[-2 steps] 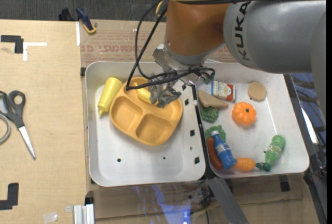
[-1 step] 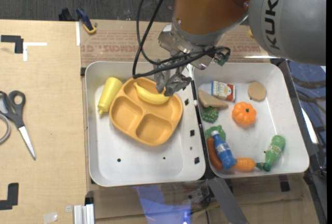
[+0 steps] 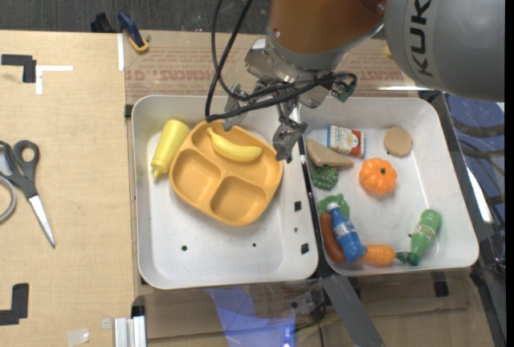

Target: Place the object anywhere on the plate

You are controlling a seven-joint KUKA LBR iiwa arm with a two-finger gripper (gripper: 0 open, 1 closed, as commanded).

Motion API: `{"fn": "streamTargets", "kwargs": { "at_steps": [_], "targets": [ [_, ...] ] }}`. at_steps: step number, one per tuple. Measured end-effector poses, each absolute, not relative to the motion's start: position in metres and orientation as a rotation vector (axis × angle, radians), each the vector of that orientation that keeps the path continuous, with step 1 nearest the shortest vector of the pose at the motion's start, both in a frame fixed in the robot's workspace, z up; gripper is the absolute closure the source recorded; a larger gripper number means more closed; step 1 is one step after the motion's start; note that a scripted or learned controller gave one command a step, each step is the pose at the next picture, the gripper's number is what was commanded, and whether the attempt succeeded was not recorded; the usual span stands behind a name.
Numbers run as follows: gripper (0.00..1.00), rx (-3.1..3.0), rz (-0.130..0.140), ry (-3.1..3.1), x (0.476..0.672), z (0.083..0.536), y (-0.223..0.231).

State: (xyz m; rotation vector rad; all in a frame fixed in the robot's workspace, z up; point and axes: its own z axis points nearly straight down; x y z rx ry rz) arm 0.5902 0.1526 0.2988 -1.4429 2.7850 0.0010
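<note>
The banana point(image 3: 234, 147) lay in the upper compartment of the orange plate point(image 3: 226, 201), curved along the far rim, its whole length resting inside the raised edge. To my judgement that was the task's thing, already set where it belonged, since nothing else sat on the plate and its two lower compartments were bare. The rim and the divider below it would have kept the fruit from rolling out.

My claw point(image 3: 285, 138) hung just beside the plate's right edge, above the wall where the two bins met, close to the banana's right tip but apart from it. I saw nothing between the fingers; how wide they stood I could not tell, for they were dark, small and crossed by my own cables.

The plate itself sat tilted across the left bin point(image 3: 161, 257), with a yellow bottle point(image 3: 167, 146) lying against its upper left edge, touching or nearly so. That bottle was off the plate and, I judged, no part of this job.

In the right bin point(image 3: 450, 177) the spare things lay loose: a small carton point(image 3: 347, 140), a round biscuit point(image 3: 397, 141), a pumpkin point(image 3: 378, 176), a blue bottle point(image 3: 347, 233) and a green bottle point(image 3: 426, 229). On the table point(image 3: 64, 177) to the left lay scissors point(image 3: 28, 181), well apart.
</note>
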Motion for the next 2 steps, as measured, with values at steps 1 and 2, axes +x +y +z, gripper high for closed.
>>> {"fn": "streamTargets", "kwargs": {
  "at_steps": [1, 2],
  "targets": [
    [1.0, -1.435, 0.001, 2.783, 0.592, 0.308, 0.153],
    [1.0, -1.657, 0.002, 2.666, 0.608, 0.184, 0.17]
  ]
}}
